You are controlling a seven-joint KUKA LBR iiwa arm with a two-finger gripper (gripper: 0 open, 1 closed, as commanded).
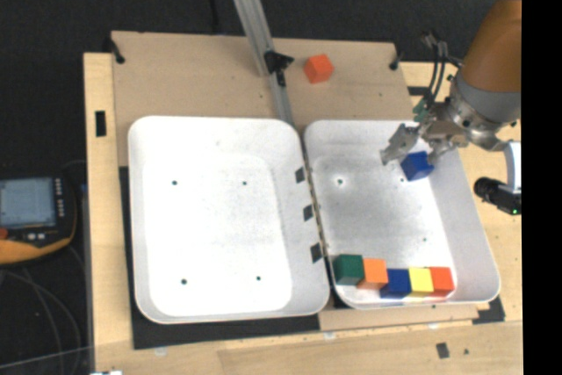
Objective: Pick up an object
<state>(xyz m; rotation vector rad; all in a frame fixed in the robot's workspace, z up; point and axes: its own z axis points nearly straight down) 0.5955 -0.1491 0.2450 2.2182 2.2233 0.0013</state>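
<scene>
Starting at the near edge of the right bin [465, 215]: there's a tidy little row of blocks pushed up against the front wall. Going left to right it's a green block [349, 268], an orange block [376, 271], a dark blue block [397, 281], a yellow block [421, 279] and a red-orange block [442, 278], all touching side by side.

The left bin [211, 215] sits right next to it, the two sharing a middle edge with a few small black clips along it.

Further back in the right bin, near its far right corner, is the gripper [418, 155]. It's got a blue cube [416, 165] between its fingers, closed on it, and the cube looks tilted and raised above the bin floor, though I can't say for sure how high. The grey arm with its orange part [493, 48] comes in from the right side.

Past the bins, on the bare back part of the bench [351, 92], a lone orange cube [318, 68] sits well apart from everything, just beside a slanted metal pole [250, 4] that rises from near the bins' far edge.
</scene>
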